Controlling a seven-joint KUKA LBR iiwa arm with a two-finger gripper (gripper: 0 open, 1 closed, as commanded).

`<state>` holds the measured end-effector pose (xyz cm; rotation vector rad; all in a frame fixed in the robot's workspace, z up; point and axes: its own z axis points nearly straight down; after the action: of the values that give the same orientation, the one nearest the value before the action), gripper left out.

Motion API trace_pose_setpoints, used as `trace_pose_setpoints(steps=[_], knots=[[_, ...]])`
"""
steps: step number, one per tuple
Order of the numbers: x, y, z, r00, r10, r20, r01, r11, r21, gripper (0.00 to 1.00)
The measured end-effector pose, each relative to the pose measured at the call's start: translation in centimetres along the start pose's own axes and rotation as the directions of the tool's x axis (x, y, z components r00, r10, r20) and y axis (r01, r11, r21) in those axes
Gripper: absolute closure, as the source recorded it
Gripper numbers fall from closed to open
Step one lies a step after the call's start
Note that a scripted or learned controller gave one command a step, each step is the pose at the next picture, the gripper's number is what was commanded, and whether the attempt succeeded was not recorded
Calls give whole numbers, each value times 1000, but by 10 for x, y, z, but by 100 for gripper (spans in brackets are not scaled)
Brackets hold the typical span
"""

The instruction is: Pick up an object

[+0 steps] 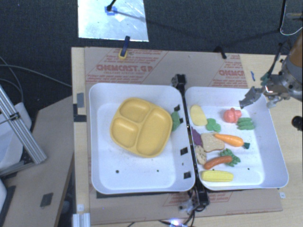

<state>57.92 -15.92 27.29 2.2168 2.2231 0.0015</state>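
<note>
Nearest us, along the near edge of the right bin, lies a yellow corn cob, its long axis running along that edge.

We start at the claw. It hangs over the far right corner of the right bin, at the end of the grey arm coming in from the right. We see one grey finger slanting down toward the bin floor, but we cannot tell how far the claw is open, and we see nothing in its grip.

Closest to it is the pink-red round toy, just to the claw's near-left side, on the bin floor near the far edge. We judge this the likeliest thing to pick: it is small, rounded, lumpy on top, with no clear long axis, so the approach angle should matter little. A ridged green piece sits just beside it toward the right edge, close enough that we think a closing finger could catch it.

Farther out we find a pale yellow oval by the bin's left wall, a small green leafy piece, an orange carrot lying crosswise, a slice of bread, a broccoli-like piece and a reddish sausage. The left bin carries a yellow divided plate.
</note>
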Motion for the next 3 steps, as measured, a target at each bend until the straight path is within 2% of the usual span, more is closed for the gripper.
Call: trace_pose_setpoints(steps=[1,2,3], knots=[[37,-8,195,1000,0,-4,0,1000,3,0],[16,-5,133,1000,2,1,-2,1000,-3,0],[68,-68,115,1000,-2,-3,2,1000,4,0]])
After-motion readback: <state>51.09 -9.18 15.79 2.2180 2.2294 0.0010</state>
